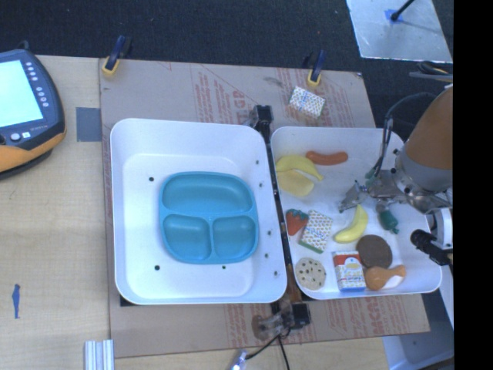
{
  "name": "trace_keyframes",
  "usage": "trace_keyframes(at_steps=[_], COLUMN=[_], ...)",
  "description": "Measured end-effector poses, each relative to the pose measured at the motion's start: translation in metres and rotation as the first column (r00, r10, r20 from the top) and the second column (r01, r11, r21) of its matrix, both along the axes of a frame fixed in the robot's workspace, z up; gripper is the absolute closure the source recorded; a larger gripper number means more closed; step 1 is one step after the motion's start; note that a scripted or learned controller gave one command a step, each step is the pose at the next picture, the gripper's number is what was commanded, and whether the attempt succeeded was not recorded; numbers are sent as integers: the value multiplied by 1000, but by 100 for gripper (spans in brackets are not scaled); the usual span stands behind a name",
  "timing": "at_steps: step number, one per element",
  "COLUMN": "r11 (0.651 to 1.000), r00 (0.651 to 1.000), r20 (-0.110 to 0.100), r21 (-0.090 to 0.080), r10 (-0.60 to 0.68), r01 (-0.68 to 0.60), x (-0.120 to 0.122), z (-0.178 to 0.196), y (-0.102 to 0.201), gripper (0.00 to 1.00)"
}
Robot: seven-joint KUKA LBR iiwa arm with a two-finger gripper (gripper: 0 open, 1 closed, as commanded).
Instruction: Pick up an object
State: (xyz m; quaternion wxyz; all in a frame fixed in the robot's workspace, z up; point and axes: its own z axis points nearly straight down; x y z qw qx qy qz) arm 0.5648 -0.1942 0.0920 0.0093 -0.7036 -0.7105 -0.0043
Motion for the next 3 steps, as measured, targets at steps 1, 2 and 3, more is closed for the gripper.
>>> trace_keyframes(at_steps=[1,2,3], r11=[1000,1000,1000], r00=[1000,1000,1000], r20=[2,0,4], r21=[-19,-20,-19], r10=[-4,1,-1], r01=[4,-1,1], x=[-57,-57,-60], z=[-1,9,100], y=[31,29,164], gripper=[0,100,100])
